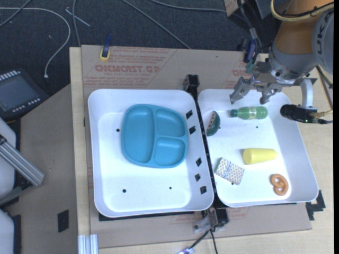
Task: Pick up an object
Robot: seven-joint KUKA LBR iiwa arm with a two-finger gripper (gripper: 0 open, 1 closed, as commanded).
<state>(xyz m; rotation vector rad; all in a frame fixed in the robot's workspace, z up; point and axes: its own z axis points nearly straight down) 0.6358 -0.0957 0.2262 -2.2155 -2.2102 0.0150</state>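
My gripper (249,96) hangs over the far edge of the right bin (302,157), its two fingers spread apart with nothing between them. Just below it lies a green bottle (249,112) on its side. A yellow cylinder-like piece (259,155) rests mid-bin. A patterned white packet (230,171) lies toward the near left, a brown pretzel (279,183) at the near right. A dark green-rimmed slice-shaped object (212,123) leans at the bin's left wall.
The left bin (106,184) holds a blue divided plate (154,135). A black divider with clips (198,142) runs between the bins. Cardboard lies under both bins, and cables trail on the dark floor behind.
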